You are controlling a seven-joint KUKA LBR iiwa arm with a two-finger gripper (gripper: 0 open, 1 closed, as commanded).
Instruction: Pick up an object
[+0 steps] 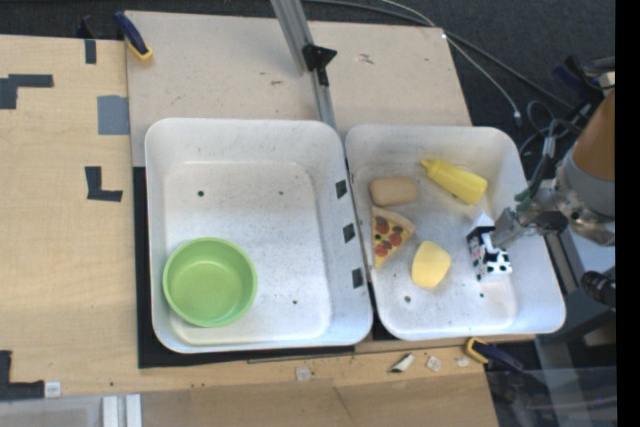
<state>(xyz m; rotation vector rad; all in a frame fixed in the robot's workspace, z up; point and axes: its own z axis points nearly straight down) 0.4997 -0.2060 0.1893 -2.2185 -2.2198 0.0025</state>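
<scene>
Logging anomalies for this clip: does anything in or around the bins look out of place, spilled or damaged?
Nothing serious. A few small scraps lie loose on the bench just outside the front edge of the right bin. Nothing looks spilled or broken.

The arm is a rounded grey cylinder with a broad orange band above the wrist. Below the band sits a paler, silver-grey metal section, blocky and angular, which narrows into the gripper with its darker tip. Thin dark cables loop beside the wrist in slack curves. Screws and markings are too small to make out.
</scene>
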